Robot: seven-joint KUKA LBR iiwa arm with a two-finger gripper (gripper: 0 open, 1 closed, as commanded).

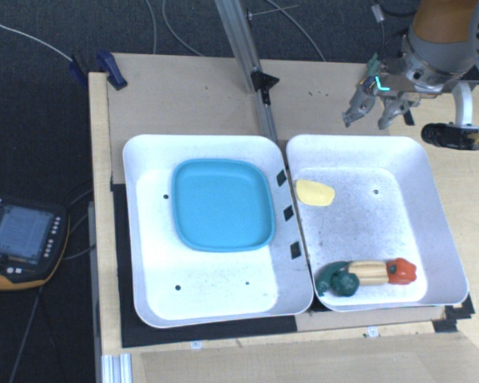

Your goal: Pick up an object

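My gripper [373, 116] hangs above the bench just beyond the far rim of the right bin [431, 183], its two fingers spread open with nothing between them. In that bin a yellow lemon-shaped piece [314, 192] lies near the left wall. Along the near wall a dark green toy [338, 281], a tan wooden cylinder [369, 273] and a red piece [401, 271] lie in a row, touching one another. A blue square plate [223, 205] rests in the left bin [144, 238].
A slanted metal post [243, 42] rises from the bench behind the gap between the bins. A blue clamp [111, 69] sits at the bench's far left corner. A handheld pendant [20, 240] lies on the floor to the left.
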